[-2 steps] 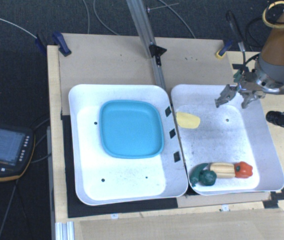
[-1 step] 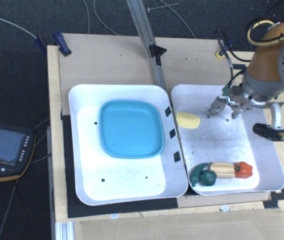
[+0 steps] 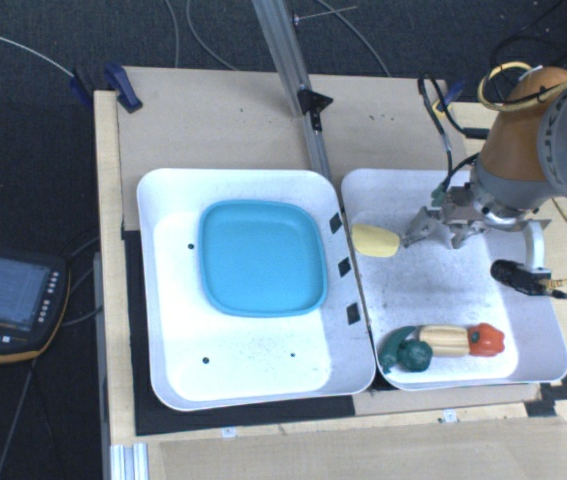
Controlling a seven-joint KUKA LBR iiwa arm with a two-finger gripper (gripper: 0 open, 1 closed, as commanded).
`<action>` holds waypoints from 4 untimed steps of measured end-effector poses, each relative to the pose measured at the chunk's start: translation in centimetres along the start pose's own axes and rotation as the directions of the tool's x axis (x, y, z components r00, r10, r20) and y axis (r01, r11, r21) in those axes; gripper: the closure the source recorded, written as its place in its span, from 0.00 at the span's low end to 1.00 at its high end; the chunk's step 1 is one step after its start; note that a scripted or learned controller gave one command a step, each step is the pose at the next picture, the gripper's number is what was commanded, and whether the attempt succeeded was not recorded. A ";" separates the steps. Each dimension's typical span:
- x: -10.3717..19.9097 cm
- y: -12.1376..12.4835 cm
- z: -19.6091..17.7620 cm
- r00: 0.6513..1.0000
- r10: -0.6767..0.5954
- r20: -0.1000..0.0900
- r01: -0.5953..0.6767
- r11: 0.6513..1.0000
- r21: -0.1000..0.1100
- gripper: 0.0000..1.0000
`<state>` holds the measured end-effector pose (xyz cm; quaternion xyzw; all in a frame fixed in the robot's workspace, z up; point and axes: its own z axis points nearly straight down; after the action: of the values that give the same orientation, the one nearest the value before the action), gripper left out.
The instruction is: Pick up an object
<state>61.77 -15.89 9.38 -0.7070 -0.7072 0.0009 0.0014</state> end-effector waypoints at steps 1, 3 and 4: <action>0.0 0.1 -1.3 1.000 0.000 0.001 0.000 1.000 -0.005 1.00; 0.6 0.8 -10.0 1.000 0.000 0.001 0.000 1.000 -0.008 1.00; 0.6 0.9 -13.1 1.000 0.000 0.001 0.000 1.000 -0.007 1.00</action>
<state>62.71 -15.26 22.49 -0.7070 -0.7072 -0.0011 -0.0016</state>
